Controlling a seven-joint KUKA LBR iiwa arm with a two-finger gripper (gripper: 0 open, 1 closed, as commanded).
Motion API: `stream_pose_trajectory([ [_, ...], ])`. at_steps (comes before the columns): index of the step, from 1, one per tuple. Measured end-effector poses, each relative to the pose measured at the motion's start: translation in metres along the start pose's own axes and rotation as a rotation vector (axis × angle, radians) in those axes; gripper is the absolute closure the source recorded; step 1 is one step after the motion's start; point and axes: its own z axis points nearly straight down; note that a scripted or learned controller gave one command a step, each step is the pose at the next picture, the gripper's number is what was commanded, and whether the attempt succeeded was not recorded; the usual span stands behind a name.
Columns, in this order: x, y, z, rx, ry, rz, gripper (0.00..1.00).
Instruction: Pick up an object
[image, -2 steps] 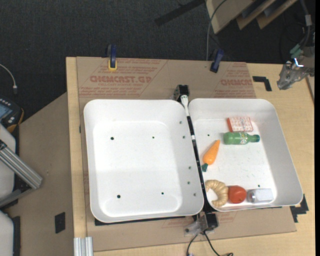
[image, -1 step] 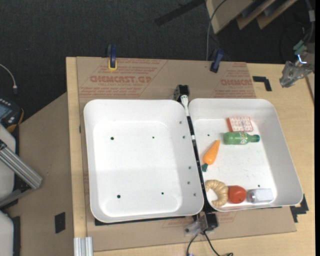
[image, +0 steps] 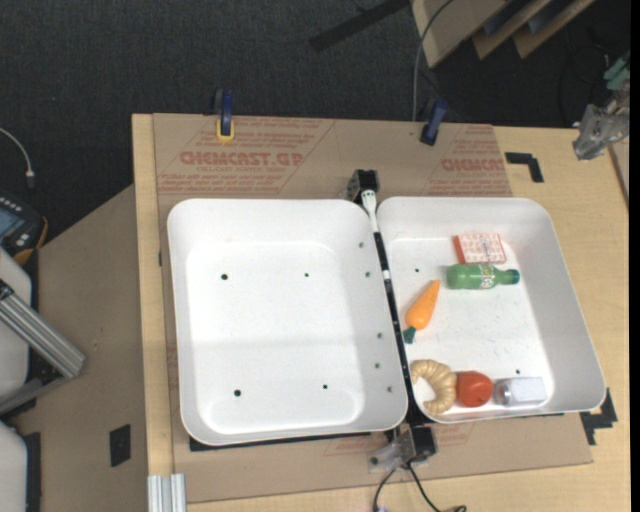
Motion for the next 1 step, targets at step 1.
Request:
stream_pose_trajectory([
  [1,0.0004,-0.0018,-0.0101,0.001,0.0,0.0,1.0],
])
